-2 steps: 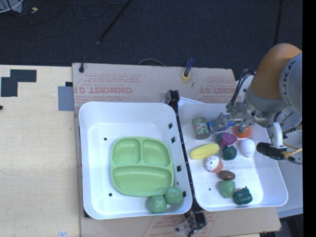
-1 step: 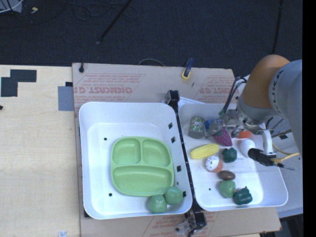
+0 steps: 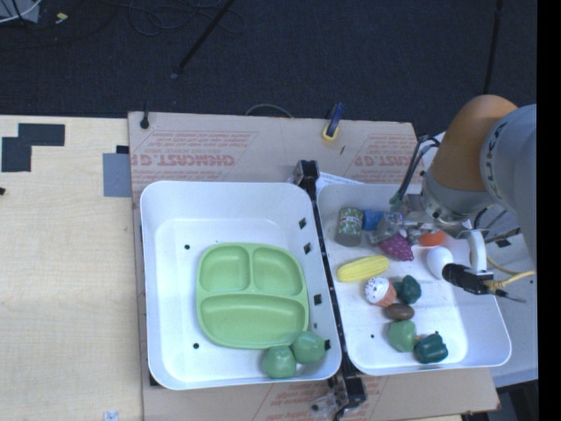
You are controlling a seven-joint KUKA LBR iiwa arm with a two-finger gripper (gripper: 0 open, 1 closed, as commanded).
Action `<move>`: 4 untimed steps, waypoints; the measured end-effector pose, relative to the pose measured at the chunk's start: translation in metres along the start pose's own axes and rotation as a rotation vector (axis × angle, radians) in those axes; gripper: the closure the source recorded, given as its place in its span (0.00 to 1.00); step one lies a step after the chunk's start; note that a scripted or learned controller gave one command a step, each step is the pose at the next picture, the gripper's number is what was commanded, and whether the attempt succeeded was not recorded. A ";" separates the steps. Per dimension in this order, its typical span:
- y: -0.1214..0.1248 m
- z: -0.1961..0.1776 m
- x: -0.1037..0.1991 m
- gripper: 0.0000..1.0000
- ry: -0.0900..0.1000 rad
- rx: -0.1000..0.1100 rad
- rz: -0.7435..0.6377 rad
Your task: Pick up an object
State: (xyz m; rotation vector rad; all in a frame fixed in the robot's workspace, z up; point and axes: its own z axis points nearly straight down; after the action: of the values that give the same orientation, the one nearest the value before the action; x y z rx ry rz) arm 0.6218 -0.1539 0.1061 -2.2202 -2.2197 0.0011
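The right bin [image 3: 491,340] holds several toy foods. Among them are a yellow corn cob [image 3: 362,268], purple grapes [image 3: 398,247], a greenish can [image 3: 350,224], a small blue piece [image 3: 373,220], a white egg [image 3: 437,259] and an orange-red piece [image 3: 431,238]. Nearer the front lie a white and orange item [image 3: 378,291], a dark green pepper [image 3: 409,288], a brown piece [image 3: 400,311], a green apple [image 3: 401,334] and another dark green pepper [image 3: 430,349]. My gripper [image 3: 399,224] is low in the bin's back part, just above the grapes and beside the blue piece.
The left bin [image 3: 166,235] holds a light green divided plate [image 3: 252,295], with two green fruits [image 3: 280,361] [image 3: 308,347] at its front right. The black divider [image 3: 317,253] separates the bins. The grey arm [image 3: 478,160] hangs over the right bin's back right corner.
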 end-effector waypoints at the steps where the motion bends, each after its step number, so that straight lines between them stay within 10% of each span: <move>1: -0.007 -0.045 -0.005 1.00 -0.001 -0.003 0.005; 4: -0.029 -0.119 0.026 1.00 0.001 0.003 -0.001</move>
State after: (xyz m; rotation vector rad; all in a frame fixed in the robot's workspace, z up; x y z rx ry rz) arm 0.5928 -0.1279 0.2250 -2.2166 -2.2191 0.0031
